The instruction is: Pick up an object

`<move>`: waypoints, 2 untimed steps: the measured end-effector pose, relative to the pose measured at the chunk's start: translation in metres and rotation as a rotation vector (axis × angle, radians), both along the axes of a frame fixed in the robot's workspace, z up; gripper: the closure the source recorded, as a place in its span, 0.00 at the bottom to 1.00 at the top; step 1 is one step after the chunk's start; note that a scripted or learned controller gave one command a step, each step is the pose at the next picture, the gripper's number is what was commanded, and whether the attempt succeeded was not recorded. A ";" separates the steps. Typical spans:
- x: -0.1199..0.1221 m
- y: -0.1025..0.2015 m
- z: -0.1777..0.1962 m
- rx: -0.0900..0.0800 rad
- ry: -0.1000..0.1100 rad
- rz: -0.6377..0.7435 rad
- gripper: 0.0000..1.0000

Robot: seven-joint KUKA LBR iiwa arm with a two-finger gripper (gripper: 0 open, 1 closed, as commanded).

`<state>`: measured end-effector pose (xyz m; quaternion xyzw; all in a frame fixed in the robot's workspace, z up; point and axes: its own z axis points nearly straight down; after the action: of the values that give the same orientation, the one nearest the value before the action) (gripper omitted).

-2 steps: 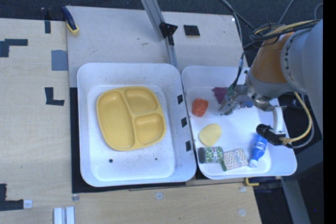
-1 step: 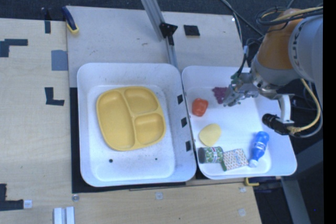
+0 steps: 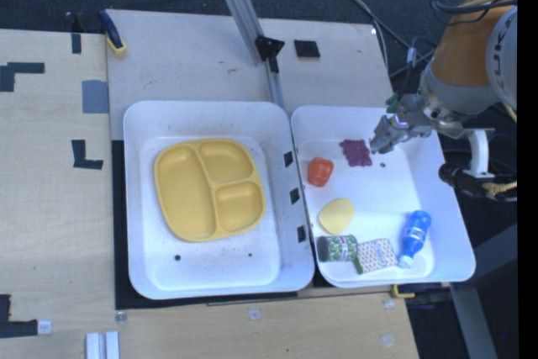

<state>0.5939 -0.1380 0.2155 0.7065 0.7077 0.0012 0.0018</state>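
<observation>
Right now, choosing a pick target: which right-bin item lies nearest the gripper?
The purple piece, just left of the gripper; the others lie farther down.

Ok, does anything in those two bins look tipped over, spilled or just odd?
Nothing is spilled or broken. The blue bottle lies on its side in the right bin, and the green can beside it is also down. The yellow divided plate sits slightly askew.

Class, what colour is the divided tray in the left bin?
Yellow; the divided tray shows best in the camera view.
</observation>
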 end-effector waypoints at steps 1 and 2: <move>0.001 0.000 0.053 0.000 0.000 0.000 1.00; 0.005 0.054 0.035 0.001 0.006 0.003 1.00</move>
<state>0.5984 -0.0838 0.2507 0.7053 0.7089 -0.0005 -0.0007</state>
